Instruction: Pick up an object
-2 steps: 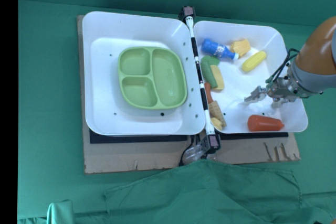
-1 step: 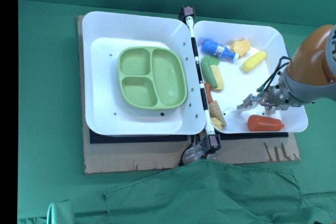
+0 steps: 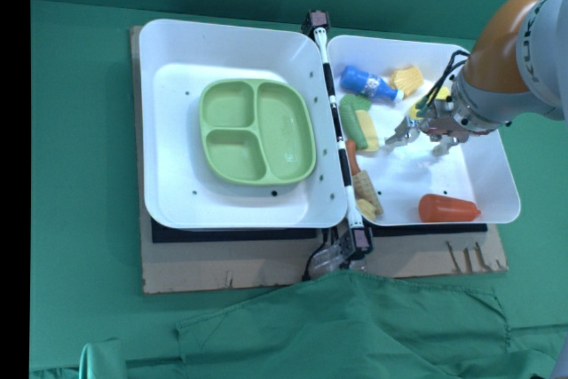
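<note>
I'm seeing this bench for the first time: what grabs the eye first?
The green divided plate lies alone in the left bin. From the right, the grey arm with its orange band brings the gripper over the right bin, among toys: a blue bottle at the back, an orange piece in front.

1. The arm (image 3: 532, 58) is light grey, with smooth, rounded casing.
2. A broad orange band (image 3: 501, 44) wraps the arm just above the wrist; its surface is glossy and curved like a dome.
3. Dark letters are printed on the grey casing beside the band, cut off by the frame edge, too partial to read in full.
4. Below the band sits a grey wrist ring (image 3: 475, 106).
5. Thin black cables (image 3: 444, 80) loop from the wrist to the end effector.
6. The end effector (image 3: 424, 133) is small, of grey metal, with slim metal fingers (image 3: 401, 134) and a spot of yellow near its base.
</note>
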`<control>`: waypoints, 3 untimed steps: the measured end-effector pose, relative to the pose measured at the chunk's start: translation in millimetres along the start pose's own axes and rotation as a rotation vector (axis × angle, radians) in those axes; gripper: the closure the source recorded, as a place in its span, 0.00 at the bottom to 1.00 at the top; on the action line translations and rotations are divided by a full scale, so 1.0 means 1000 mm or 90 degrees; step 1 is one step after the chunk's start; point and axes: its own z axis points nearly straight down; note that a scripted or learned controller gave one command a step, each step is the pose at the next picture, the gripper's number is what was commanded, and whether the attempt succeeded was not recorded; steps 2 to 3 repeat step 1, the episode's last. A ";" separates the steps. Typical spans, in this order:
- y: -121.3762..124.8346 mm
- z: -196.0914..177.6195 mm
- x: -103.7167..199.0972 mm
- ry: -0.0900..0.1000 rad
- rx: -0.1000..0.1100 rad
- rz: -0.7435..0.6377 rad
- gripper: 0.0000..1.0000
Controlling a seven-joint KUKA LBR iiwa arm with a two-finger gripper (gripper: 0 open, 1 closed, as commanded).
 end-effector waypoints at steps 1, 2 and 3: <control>-0.022 -0.001 -0.042 0.002 -0.001 0.004 0.00; -0.022 -0.001 -0.042 0.002 -0.001 0.004 0.00; -0.022 -0.001 -0.042 0.002 -0.001 0.004 0.00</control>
